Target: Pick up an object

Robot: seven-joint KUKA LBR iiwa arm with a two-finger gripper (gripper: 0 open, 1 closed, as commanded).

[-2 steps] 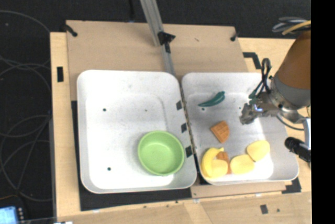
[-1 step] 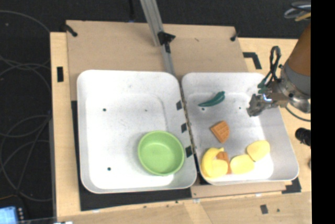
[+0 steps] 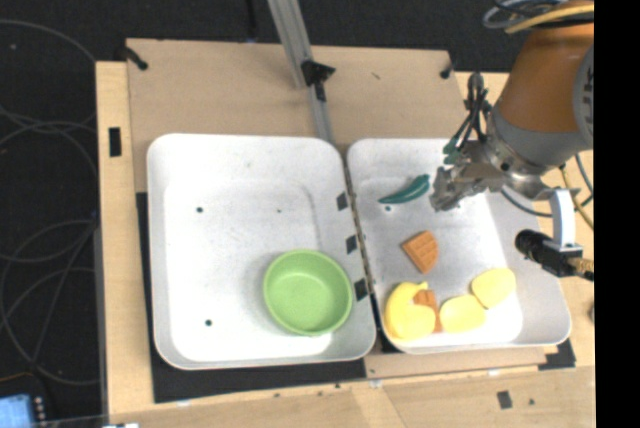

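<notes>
Yellow pieces (image 3: 445,308) crowd the right bin's (image 3: 520,331) front; your gripper (image 3: 447,191), grip state indiscernible, hangs beside the teal piece (image 3: 405,190): centre before descending

Hand (image 3: 447,193) beside teal piece (image 3: 405,190)

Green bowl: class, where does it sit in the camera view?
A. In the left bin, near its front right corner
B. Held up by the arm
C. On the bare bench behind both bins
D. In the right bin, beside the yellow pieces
A: the green bowl rests on the floor of the left bin, close to the divide from the right bin.
</notes>
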